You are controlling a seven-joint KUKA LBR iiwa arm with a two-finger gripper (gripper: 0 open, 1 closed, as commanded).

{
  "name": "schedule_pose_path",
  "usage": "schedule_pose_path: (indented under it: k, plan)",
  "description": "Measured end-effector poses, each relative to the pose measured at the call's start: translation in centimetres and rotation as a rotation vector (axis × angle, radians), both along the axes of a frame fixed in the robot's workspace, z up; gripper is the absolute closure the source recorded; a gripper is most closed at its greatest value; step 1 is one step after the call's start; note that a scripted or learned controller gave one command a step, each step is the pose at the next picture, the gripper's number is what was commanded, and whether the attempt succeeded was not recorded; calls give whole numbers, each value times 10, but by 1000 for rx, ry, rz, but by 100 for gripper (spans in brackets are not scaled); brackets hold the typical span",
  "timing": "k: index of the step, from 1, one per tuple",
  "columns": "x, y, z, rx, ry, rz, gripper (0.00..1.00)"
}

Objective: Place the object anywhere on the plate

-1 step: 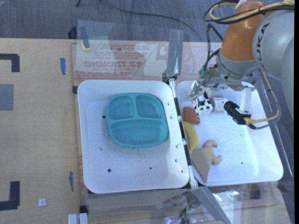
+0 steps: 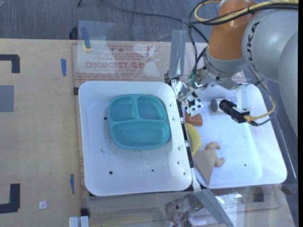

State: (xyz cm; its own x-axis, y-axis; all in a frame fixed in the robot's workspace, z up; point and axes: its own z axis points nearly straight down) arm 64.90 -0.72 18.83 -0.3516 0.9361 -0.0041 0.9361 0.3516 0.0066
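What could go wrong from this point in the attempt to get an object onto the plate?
1. The gripper sits low at the right bin's left wall, beside a small orange-brown piece; it may clip the wall.
2. The yellow banana-shaped toy and tan soft toy crowd that same wall, so a grasp could catch two things or none.
3. The teal three-compartment plastic plate lies in the other bin, so a loosely held object could drop in crossing.

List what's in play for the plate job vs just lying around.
In play: teal plate in the left bin; hand over the right bin's left edge; orange-brown piece just below it, likely the object.
Lying about: yellow banana, tan toy, blue tape.
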Motion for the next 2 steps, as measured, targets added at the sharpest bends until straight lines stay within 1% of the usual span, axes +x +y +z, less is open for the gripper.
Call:
schedule_pose_path:
  k: [1,2]
  plan:
    - [1,88,24,1,3,158,100]
    - [1,88,24,1,3,158,0]
